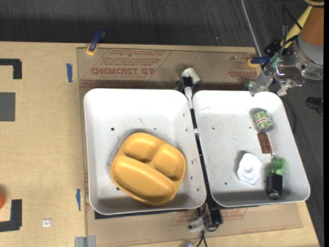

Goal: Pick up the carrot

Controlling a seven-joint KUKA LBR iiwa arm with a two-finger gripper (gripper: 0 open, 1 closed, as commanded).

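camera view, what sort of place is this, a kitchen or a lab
Most likely a robotics lab bench: two shallow white plastic bins side by side on a cardboard sheet, blue tape marks, and a grey robot gripper at the right.

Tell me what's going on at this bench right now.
A robot arm is parked at the far right corner of the right bin, its gripper hovering just past the rim with nothing visibly held. That bin holds a small green-labelled can, a brown bar, a white item and a black-and-green item. The left bin holds a big yellow bread-like lump. I can't make out a carrot.
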